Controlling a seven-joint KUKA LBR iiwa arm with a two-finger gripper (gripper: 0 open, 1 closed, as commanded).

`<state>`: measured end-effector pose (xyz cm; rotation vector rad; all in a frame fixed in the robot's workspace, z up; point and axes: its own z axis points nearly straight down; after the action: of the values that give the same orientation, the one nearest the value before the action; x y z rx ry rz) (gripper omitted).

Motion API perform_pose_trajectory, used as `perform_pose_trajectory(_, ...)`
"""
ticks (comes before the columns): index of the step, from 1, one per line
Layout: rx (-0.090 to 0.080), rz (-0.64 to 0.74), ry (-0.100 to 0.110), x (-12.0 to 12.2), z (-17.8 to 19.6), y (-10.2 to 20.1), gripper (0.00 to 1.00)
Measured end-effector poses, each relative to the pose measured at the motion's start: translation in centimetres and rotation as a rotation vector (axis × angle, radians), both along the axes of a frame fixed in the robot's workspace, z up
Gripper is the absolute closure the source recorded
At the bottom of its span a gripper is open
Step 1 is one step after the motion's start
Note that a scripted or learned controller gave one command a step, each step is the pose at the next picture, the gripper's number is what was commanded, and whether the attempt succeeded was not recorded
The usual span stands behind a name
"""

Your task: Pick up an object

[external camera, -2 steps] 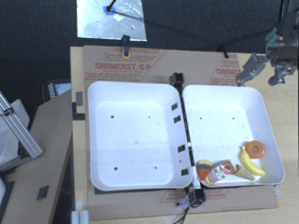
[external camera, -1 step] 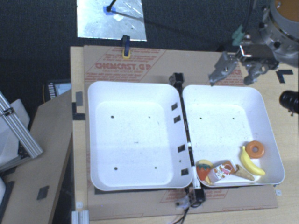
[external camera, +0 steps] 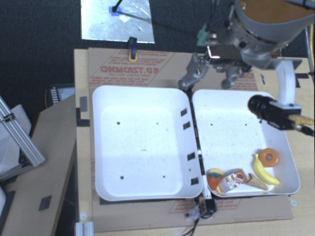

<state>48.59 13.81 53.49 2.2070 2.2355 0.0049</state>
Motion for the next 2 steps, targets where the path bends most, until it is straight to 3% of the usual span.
perform_pose_trajectory(2,-0.002,-0.014,0.0,0.1,0.0,-3.2,0.0)
